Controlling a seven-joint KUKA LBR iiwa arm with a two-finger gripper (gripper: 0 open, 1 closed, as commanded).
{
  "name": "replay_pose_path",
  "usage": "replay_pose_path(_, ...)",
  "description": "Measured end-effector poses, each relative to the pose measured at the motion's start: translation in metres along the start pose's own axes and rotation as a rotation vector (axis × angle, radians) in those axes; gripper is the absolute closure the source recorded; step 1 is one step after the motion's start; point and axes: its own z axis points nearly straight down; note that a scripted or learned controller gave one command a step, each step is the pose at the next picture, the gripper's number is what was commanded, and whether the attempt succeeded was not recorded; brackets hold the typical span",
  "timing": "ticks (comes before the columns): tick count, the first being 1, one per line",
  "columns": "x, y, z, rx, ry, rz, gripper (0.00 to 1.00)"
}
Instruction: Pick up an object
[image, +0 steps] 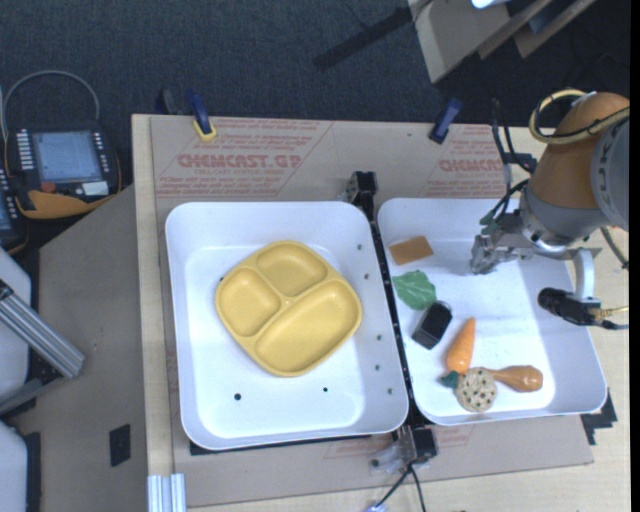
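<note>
In the right bin (560, 395) lie several small objects: a tan flat piece (411, 249), a green leafy piece (415, 290), a black block (433, 325), an orange carrot (460, 346), a round perforated slice (476, 390) and a brown drumstick (515, 378). My gripper (486, 256) hangs over the upper part of this bin, right of the tan piece, with nothing seen between its fingers. The arm's orange band (570, 170) rises above it at the right.
The left bin (200, 390) holds a yellow compartment plate (289, 305). A black divider strip (385, 300) runs between the bins. Clamps (203, 120) sit on the board's far edge, and a pendant screen (62, 160) lies off the bench at left.
</note>
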Motion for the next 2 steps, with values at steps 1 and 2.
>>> replay_pose_path(1, -0.001, 0.006, -0.063, -0.007, -0.003, -0.002, 1.00)
replay_pose_path(2, -0.006, 0.009, -0.108, -0.006, -0.003, -0.001, 1.00)
